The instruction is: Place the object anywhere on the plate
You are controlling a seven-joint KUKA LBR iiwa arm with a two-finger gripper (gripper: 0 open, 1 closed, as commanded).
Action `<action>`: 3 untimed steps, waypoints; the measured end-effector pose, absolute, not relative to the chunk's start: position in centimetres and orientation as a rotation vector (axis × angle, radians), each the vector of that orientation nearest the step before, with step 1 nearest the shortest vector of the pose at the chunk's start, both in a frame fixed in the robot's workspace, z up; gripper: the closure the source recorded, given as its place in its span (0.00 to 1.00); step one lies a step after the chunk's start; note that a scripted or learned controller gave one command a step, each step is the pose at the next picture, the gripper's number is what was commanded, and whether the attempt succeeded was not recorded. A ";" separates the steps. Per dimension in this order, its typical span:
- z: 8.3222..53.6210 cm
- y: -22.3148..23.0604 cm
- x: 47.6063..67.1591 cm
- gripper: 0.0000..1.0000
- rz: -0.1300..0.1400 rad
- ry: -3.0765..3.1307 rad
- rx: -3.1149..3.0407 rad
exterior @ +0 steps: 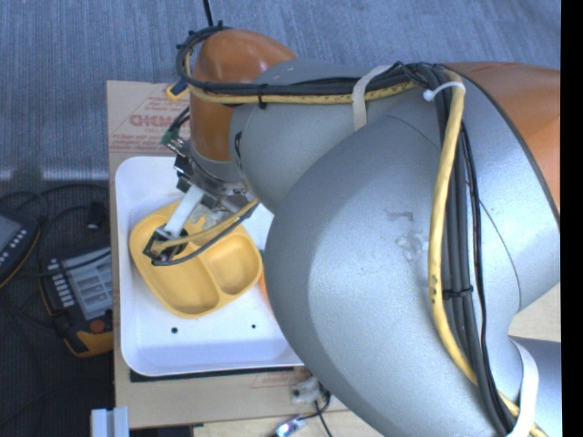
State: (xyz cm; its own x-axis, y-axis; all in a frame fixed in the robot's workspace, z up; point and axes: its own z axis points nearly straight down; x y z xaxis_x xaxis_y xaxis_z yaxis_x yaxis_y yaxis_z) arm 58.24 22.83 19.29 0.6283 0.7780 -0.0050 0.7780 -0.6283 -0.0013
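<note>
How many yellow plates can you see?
1. The yellow plate lies in the white bin on the left, with the gripper over its left part. The big arm may hide others.

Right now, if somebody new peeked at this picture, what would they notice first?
First, the huge grey robot arm, swelling across the right side, with a yellow cable running over it. Next, the bright yellow plate with divided compartments, lying in the white bin at lower left. The gripper reaches down over the plate's left compartment from under the orange band.
</note>
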 end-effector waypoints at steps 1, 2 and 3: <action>20.3 22.8 58.3 1.00 -0.010 1.355 2.832; 12.9 23.3 57.5 1.00 -0.005 1.264 2.875; 11.3 23.3 57.3 1.00 0.036 1.251 2.880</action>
State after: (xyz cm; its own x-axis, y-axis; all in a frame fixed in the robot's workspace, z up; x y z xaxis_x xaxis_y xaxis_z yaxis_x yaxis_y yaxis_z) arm 57.28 23.32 11.34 0.6821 0.7309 0.0206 0.7309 -0.6824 0.0102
